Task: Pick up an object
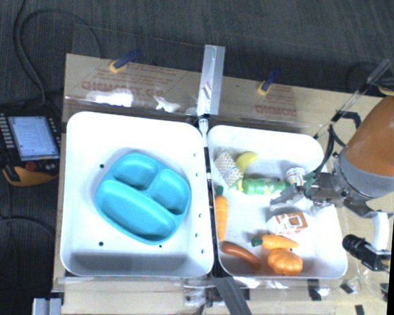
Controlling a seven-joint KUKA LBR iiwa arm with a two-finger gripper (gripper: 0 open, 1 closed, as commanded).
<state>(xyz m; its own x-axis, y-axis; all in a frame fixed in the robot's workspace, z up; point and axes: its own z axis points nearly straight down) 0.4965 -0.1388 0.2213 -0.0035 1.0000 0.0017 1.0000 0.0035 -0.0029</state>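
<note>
Arm over the right-hand bin, toy food heaped below it.

The gripper hangs above a small white carton; I can't tell its state. The right bin holds two carrots, one green bottle, one lemon, one pumpkin, one sausage. The left bin holds one blue divided tray, with bare white floor around it. One pendant lies on dark carpet.
</note>
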